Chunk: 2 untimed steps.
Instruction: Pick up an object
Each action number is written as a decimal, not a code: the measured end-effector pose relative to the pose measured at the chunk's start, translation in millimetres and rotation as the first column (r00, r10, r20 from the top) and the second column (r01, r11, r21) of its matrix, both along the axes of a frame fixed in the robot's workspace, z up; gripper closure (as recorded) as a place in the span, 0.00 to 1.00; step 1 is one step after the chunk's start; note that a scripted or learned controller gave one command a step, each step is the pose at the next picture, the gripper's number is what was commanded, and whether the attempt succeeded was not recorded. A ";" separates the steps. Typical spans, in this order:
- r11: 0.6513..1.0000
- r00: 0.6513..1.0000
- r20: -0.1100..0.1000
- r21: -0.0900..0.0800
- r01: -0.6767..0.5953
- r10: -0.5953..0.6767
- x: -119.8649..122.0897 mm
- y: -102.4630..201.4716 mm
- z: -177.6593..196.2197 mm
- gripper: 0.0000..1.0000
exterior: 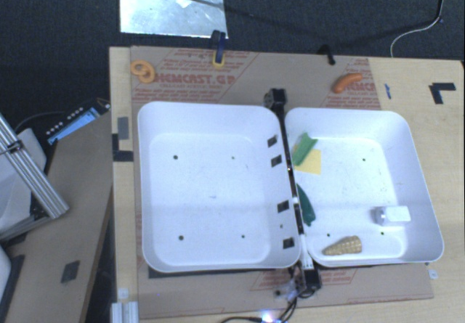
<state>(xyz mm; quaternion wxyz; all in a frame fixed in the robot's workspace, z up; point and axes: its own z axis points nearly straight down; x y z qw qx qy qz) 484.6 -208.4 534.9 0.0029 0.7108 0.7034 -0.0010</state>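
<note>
The right bin (pixel 414 169) holds several small objects. A light green piece (pixel 303 147) lies partly over a yellow square (pixel 312 162) near the bin's left wall. A dark green piece (pixel 305 207) rests against that same wall, lower down. A tan ridged cone (pixel 343 246) lies near the front rim. A small white and grey block (pixel 392 215) sits toward the right side.
The left bin (pixel 152 169) stands beside the right one, joined along a black clipped seam (pixel 290 176). On the cardboard behind the bins lie an orange ring (pixel 143 71), an orange sausage shape (pixel 346 83) and a yellow-blue clamp (pixel 217 49). A metal frame (pixel 29 176) stands at far left.
</note>
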 end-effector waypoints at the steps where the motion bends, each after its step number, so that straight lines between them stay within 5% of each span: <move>1: 1.000 1.000 -0.012 0.011 -0.022 0.022 2.1 101.5 -126.1 1.00; 2: 1.000 1.000 0.015 0.001 -0.014 0.014 2.1 87.7 7.2 1.00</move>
